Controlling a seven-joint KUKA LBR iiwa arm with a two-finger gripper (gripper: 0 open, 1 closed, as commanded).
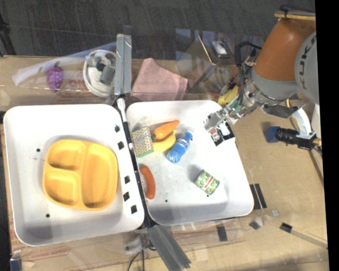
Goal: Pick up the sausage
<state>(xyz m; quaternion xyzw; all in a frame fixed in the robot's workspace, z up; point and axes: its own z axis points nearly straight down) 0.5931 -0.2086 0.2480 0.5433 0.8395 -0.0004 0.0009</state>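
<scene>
The sausage (148, 182), reddish-orange and slim, lies lengthwise along the left wall of the right bin (234, 179). My gripper (218, 127) hovers over that bin's upper right edge, far to the right of the sausage and apart from it. Nothing shows between its fingers. The grey arm with its orange band (281, 41) reaches in from the top right.
In the right bin lie a carrot (165, 128), a yellow banana (164, 143), a patterned square packet (142, 141), a blue bottle (179, 148) and a green can (206, 181). The left bin (24, 168) holds a yellow divided plate (81, 173). A pink cloth (158, 79) lies behind the bins.
</scene>
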